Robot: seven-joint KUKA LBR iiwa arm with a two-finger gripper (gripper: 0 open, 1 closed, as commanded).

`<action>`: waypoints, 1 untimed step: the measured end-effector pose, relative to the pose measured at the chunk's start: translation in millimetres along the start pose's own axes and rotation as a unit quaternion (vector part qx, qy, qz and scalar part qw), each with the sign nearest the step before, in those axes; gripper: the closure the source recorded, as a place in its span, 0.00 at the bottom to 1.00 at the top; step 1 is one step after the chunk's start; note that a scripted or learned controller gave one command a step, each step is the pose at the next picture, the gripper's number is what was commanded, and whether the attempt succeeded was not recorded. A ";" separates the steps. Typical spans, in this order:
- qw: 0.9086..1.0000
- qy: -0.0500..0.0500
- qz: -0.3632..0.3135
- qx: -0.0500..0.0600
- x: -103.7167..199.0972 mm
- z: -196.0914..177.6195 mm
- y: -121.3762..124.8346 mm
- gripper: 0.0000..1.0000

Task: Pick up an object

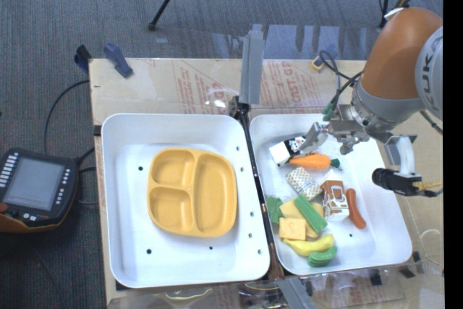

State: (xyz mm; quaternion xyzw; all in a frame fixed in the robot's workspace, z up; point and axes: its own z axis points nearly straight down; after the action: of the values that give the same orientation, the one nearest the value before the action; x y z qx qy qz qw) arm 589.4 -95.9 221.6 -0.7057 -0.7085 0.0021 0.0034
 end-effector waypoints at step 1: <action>0.997 -0.001 -0.074 -0.002 -0.7 99.1 52.7 0.00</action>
State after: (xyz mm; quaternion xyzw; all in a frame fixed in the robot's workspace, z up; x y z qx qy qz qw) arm 641.3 -96.2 122.1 -0.6516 -0.7586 0.0010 0.0014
